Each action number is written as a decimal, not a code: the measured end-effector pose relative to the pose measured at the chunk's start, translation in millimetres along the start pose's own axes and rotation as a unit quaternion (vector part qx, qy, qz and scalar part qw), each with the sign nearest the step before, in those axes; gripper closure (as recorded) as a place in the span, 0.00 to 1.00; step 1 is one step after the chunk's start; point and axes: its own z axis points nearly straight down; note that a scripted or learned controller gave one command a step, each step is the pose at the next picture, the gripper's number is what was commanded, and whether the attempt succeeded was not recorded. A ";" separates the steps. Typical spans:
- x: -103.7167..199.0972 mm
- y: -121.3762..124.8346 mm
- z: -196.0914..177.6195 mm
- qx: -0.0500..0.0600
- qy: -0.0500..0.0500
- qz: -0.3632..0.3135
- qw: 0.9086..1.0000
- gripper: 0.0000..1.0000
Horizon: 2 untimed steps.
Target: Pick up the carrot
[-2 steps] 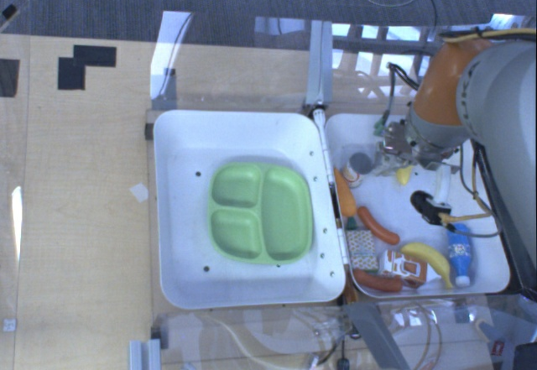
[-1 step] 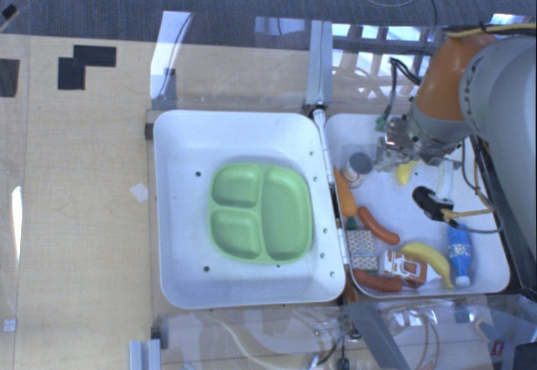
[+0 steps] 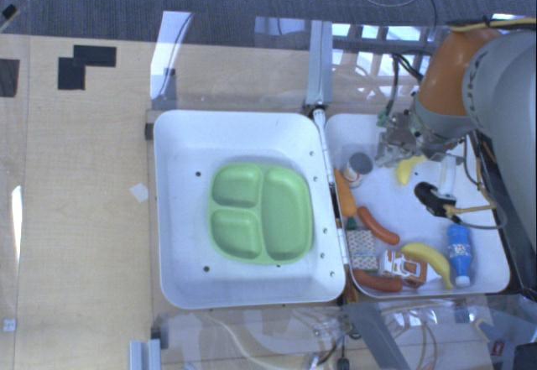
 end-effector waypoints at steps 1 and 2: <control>16.9 -33.9 22.3 0.004 -0.003 0.080 0.997 1.00; -13.1 -34.3 22.1 0.004 -0.002 0.119 0.993 1.00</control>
